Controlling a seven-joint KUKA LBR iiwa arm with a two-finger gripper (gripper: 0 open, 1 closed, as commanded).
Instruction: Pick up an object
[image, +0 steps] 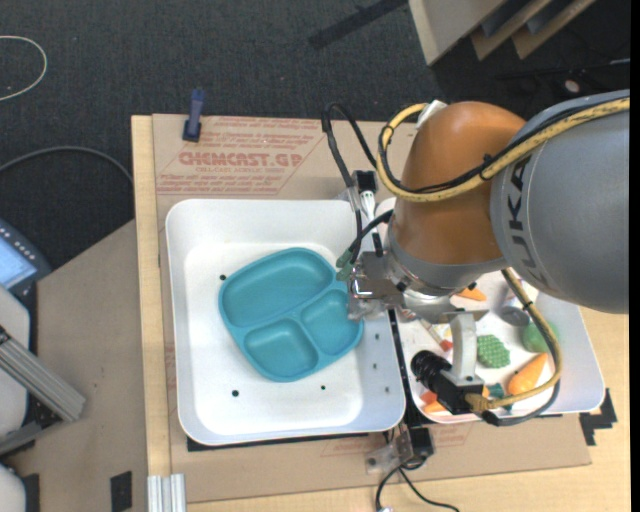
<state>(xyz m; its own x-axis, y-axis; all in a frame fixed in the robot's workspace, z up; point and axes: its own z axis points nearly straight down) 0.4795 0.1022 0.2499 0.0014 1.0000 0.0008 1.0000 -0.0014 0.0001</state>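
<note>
While the arm (470, 200) is hiding its jaws, leaving their state untold, the teal plate (287, 312) is lying light, stiff, slick; its raised rim is offering purchase.

You see the arm (560, 200) as a thick grey cylindrical link bearing part of a dark "KUKA" marking. Above the wrist sits a rounded orange band (450, 190). A yellow-and-black cable (440, 190) loops across the orange housing and hangs below it. Thin black cables (345, 150) run to the metallic wrist flange (380, 280).
</note>
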